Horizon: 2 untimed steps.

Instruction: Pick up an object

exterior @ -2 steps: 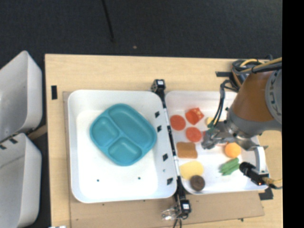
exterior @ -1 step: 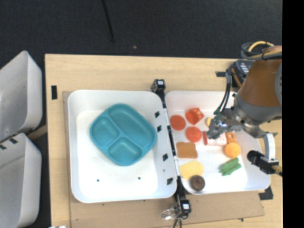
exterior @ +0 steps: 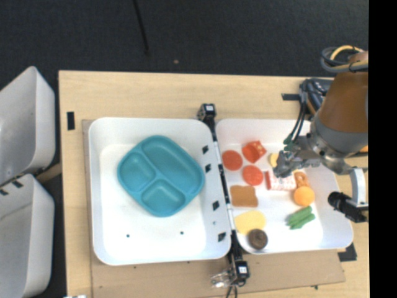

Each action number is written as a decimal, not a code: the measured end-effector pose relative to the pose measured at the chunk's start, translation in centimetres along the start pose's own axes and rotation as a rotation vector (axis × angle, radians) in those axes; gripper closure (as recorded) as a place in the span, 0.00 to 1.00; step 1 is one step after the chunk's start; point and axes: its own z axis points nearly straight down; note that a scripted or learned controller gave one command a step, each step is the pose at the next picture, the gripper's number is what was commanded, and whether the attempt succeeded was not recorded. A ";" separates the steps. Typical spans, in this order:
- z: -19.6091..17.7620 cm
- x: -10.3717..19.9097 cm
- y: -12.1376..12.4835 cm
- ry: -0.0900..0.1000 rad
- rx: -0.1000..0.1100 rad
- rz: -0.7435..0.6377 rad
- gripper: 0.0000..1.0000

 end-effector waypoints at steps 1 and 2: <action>0.6 5.6 1.2 0.001 0.002 -0.003 1.00; 0.9 6.8 2.0 0.000 0.003 0.000 1.00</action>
